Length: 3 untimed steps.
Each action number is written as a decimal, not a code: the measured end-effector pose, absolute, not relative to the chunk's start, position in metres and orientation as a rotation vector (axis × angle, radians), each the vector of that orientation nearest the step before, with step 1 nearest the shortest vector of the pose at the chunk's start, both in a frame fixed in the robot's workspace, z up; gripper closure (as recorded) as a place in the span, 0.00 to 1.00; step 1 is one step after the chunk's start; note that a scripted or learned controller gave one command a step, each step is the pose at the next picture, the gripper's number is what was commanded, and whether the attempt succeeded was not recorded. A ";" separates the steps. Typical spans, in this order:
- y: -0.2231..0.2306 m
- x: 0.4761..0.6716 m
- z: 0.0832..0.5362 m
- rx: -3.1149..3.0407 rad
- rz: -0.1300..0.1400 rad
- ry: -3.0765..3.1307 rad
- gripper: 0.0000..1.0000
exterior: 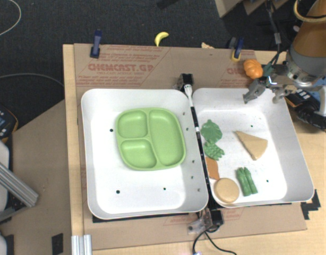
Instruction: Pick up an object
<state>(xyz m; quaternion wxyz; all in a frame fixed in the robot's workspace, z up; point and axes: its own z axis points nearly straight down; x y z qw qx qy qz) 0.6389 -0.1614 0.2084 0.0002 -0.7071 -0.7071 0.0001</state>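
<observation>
Task things sit in the right bin (290,142): a tan wedge (252,144) near the middle, pointed end toward the upper left; two leafy greens (211,139) along the left wall, one above the other and touching; an orange strip (212,169) just below them by the wall; a tan disc (226,190) at the lower left, overlapping the strip's lower end; and a green bundle (246,181) just right of the disc, tilted, looks like asparagus or beans.

Gripper (267,88) hangs over the bin's upper right, near the top rim — well apart from all the items. Fingers (253,93) are spread wide w/ nothing between them; left tip points down-left over bare bin floor, the other sits by the right rim. Grey wrist and the orange band of the arm (310,36) rise above it at the frame's right.

An orange ball (252,68) rests on the cardboard (126,62) just outside the bin's top edge, near the gripper's left finger.

Left bin (99,185) holds a green tray (151,138) w/ three compartments — two smaller on the left, one tall on the right, sitting roughly centre.

Both bins lie side by side on the cardboard, clipped at the top by two blue clamps (96,43). A yellow banana (161,37) lies on the dark floor beyond the top edge.
</observation>
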 end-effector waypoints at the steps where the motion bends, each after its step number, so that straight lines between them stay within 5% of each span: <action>1: -0.089 0.554 0.078 -2.213 0.007 -2.215 0.00; 2: -0.188 0.505 0.085 -2.231 0.007 -2.209 0.00; 3: -0.182 0.509 0.095 -2.225 -0.001 -2.220 1.00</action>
